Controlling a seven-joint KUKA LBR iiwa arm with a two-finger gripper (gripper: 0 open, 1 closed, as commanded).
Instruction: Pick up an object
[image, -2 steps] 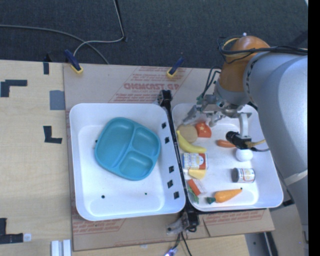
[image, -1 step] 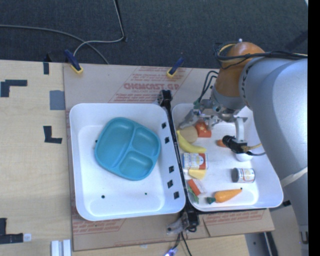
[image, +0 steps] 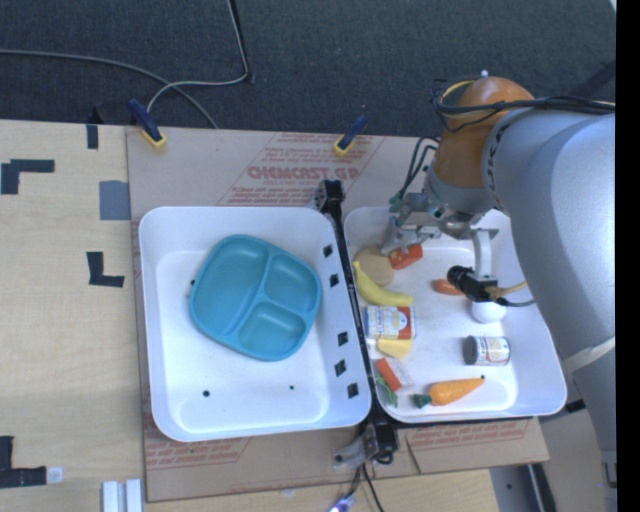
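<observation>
The tool (image: 400, 243) overlaps a red item (image: 406, 257), hiding whether it grips; arm (image: 570, 200) cut off right.

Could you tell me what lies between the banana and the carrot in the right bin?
In the camera view, between the banana and the carrot lie a small carton and a yellow piece.

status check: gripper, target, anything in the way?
Gripper low at the right bin's top-left corner, over a red piece. Nothing seen held. Banana and tan round item crowd close beside it.

One camera, fixed high above bench (image: 60, 300), looks down at slant on both white bins (image: 160, 330), not close.
</observation>
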